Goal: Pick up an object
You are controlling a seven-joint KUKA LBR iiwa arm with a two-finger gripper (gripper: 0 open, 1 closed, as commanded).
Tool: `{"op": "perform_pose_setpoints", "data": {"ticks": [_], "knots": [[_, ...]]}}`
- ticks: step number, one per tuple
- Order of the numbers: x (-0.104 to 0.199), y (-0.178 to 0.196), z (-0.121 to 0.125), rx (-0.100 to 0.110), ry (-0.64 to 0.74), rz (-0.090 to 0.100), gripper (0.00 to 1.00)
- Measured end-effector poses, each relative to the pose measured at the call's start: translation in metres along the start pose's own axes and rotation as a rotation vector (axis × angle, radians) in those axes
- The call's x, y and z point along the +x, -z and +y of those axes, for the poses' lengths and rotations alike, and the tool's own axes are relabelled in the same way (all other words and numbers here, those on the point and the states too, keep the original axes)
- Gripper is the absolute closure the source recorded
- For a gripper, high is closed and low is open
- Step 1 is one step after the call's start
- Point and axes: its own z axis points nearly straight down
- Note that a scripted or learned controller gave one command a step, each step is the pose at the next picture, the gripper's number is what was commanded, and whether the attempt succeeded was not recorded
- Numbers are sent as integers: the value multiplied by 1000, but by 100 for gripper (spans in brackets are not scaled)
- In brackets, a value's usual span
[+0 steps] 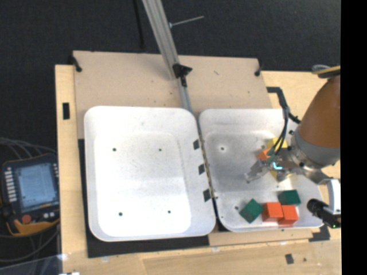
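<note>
Dark carpet-like flooring surrounds a tan wooden surface [143, 79] that carries 2 shallow white bins side by side. Well to the left of the fingers, the left bin [97, 125] shows its bare white floor with a few small dark dots. A grey metal rail [163, 36] slants down from the top toward the seam between the bins.

The arm [321, 125], with its orange band and grey wrist, reaches in from the right over the right bin [229, 122]. The fingers [265, 168] hang low over that bin's middle, pointing left and down, with yellow and black cables trailing above them. I cannot tell whether they are spread or pressed together, since the tips blur against the scuffed bin floor, and I cannot make out anything between them.

The objects lie below the fingers, near the bin's front edge. A green block [250, 211] sits below and slightly left, tilted. Just beside it, to the right, an orange block [280, 212] rests, and a second green block [289, 197] touches the orange one from above.

Well to the left, off the surface, a handheld pendant [31, 188] with a lit screen rests by its cables.
</note>
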Motion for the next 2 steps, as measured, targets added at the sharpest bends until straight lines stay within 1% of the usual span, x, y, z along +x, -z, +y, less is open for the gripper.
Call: {"op": "perform_pose_setpoints", "data": {"ticks": [1, 2], "knots": [[0, 2, 1, -6, -2, 0, 0], [-5, -60, 1, 2, -2, -1, 0]]}}
